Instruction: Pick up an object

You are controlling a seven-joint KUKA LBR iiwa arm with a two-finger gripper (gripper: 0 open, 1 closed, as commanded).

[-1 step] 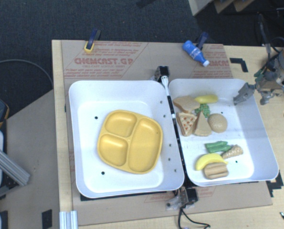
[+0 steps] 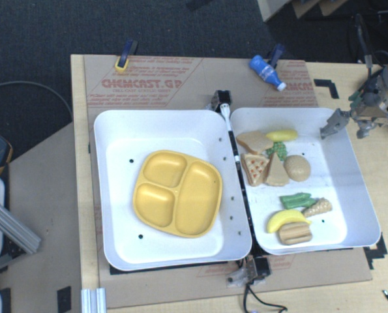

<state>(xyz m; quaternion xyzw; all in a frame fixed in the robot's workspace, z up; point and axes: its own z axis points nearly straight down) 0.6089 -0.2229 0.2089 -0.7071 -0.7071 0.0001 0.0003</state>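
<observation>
Arm enters from right edge; gripper (image 2: 347, 126) low, fingers (image 2: 332, 124) spread apart, nothing between.

We look down from one fixed camera above the counter (image 2: 180, 77), tilted at a slant and set far enough back to take in both white bins (image 2: 109, 175) side by side, with dark floor (image 2: 63, 18) beyond.

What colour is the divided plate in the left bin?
Yellow; the divided plate shows clearly in the camera view.

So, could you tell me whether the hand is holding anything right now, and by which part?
Nothing is held: the hand is open above the right bin's far right edge.
</observation>
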